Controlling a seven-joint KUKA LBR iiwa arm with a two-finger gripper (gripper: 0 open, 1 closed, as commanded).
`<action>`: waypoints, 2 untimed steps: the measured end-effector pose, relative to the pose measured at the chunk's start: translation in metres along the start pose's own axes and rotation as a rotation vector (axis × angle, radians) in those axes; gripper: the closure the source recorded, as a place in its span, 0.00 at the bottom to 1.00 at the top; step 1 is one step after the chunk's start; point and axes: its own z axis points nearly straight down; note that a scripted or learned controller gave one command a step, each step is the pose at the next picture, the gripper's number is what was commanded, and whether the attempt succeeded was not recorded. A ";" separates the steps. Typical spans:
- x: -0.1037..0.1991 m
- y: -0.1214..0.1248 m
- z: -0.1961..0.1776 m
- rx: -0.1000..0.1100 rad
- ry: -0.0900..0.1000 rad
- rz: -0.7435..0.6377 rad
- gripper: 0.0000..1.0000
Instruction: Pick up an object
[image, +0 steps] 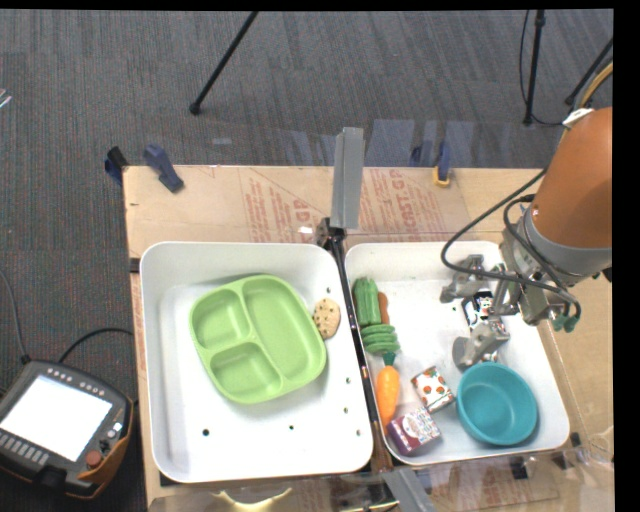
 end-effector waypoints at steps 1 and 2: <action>0.036 0.034 0.091 -0.002 0.011 -0.077 0.00; -0.001 0.006 0.179 -0.002 0.010 -0.110 0.00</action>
